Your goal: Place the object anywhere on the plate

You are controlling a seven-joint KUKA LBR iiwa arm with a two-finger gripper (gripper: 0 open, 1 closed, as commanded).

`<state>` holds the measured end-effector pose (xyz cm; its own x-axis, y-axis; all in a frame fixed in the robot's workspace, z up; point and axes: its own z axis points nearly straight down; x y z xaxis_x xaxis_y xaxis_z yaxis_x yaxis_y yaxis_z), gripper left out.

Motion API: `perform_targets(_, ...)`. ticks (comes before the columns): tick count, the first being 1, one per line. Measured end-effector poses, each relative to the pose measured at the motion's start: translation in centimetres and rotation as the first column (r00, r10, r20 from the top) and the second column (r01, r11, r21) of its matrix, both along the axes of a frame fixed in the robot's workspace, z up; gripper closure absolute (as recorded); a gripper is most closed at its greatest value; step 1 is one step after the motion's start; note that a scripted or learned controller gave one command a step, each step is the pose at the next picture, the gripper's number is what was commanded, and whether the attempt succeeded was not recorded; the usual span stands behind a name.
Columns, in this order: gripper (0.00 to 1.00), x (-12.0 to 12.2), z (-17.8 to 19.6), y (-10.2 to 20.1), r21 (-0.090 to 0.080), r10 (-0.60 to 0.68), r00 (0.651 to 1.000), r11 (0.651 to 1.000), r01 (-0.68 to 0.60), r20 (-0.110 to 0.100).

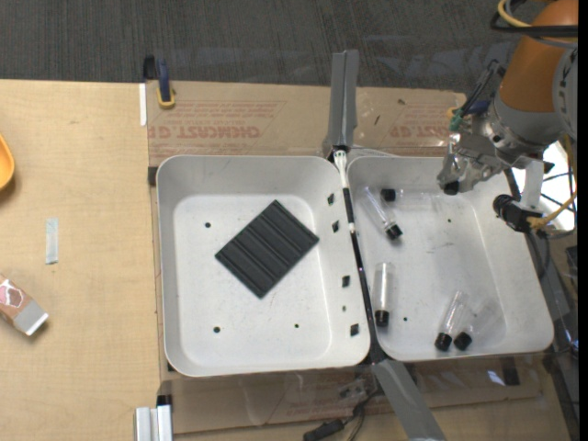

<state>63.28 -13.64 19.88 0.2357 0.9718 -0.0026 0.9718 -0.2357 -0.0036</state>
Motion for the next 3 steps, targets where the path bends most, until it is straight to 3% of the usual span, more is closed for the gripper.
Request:
perform_targets(1,1.0,2.0,-0.8,8.2,0.001,0.111,0.994,0.994,-0.111,0.002)
perform_targets(2,1.0,2.6,-0.8,15.9,-0.001,-0.113,0.994,0.994,0.113,0.002)
perform_targets(3,1.0,-4.6,0.2,21.3,-0.001,-0.225,0.974,0.974,0.225,-0.001)
